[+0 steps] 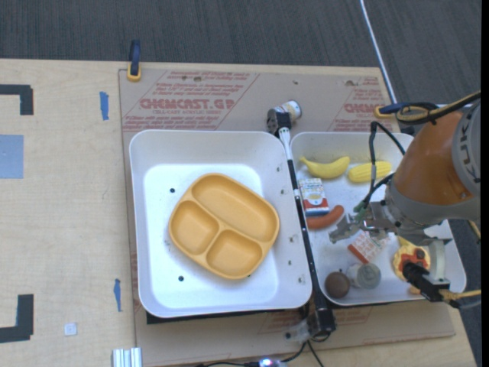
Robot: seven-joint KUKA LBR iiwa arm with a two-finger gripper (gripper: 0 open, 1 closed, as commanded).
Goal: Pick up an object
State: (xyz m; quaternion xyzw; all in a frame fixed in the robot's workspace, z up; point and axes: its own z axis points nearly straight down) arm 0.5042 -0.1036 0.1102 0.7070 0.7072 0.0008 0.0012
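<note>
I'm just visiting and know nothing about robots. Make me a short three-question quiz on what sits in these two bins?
1. True or false: the orange three-compartment plate lies in the left white bin.
2. Which lies beside the yellow banana? A) yellow corn cob B) blue cup
3. Fill in: the brown round ball lies near the right white bin's ____ edge.

Key: 1 true; 2 A; 3 front

i see the arm (439, 170) coming in from the right edge, orange band up top w/ grey wrist section below it, black cables looped over the upper side. wrist angled down & to the left. gripper (344, 232) at the arm's left end, low, pointing left. finger state too small/blurred for me to call.
</note>
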